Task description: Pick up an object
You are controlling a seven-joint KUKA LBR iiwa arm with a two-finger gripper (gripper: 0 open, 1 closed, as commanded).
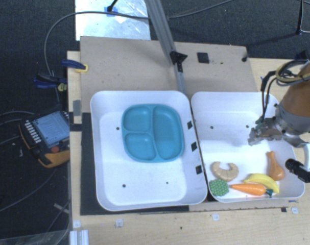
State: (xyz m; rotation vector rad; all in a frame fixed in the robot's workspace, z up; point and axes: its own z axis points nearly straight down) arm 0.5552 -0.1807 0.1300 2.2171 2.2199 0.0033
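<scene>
this is a robotics lab, a test bench rather than a kitchen or home. the gripper (260,134) hangs over the right white bin (231,106), and just below it lie toy foods: a croissant (224,171), a banana (262,180), a carrot (249,189). left of it, the other bin (106,152) holds a blue divided plate (153,132). both bins rest on a cardboard-covered bench (124,60). far to the gripper's left, off the bench, a handheld control pendant (46,138) lies on dark carpet (22,34) among loose cables (57,24), with clamps (55,78) at the bench edge. above and left, a metal pole (162,24) slants in.
</scene>
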